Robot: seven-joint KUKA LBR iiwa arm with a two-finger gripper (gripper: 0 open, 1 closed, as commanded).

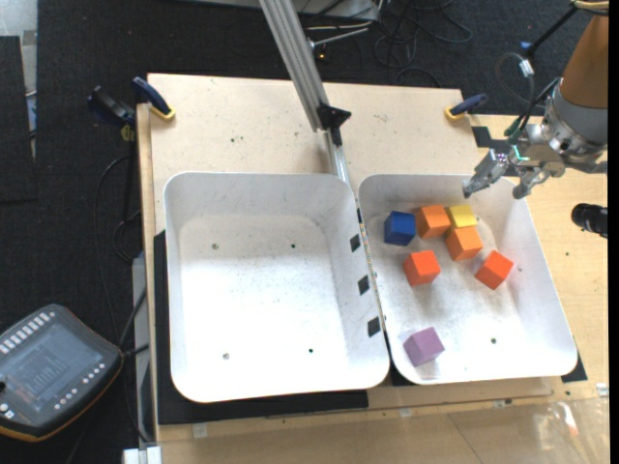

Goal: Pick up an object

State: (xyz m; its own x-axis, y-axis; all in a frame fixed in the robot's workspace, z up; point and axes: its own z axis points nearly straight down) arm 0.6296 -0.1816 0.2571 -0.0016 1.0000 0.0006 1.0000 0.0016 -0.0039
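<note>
Nothing lifted yet. Jaws [503, 177] spread apart, empty, poised above the right bin [542, 303] at its far rim. Yellow cube [462, 217] nearest below, resting among orange cubes [435, 220] inside that bin. Descent, closing, lifting all remaining.

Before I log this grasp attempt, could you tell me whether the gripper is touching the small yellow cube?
Apart. The camera view shows the gripper above the right bin's far rim, with white bin floor between it and the yellow cube.

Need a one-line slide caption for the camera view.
End effector hovers open at the right bin's far edge, above seven small blocks: orange, blue, yellow, purple.
</note>
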